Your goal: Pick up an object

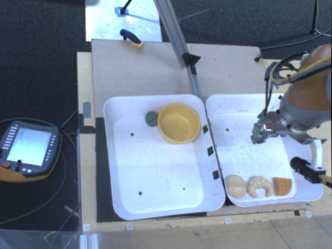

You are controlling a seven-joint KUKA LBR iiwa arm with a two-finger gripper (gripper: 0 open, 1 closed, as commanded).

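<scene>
Pincer (261, 133) hovers over right bin (244, 101), upper middle; finger state unclear, too small to tell. Croissant (260, 186) lies below it at near rim, long axis across bin.

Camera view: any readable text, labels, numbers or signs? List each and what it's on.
None can be read.
Teach pendant: its lit screen shows content, too small and blurred to read.
Left bin, right bin, yellow bowl: no markings visible.
</scene>
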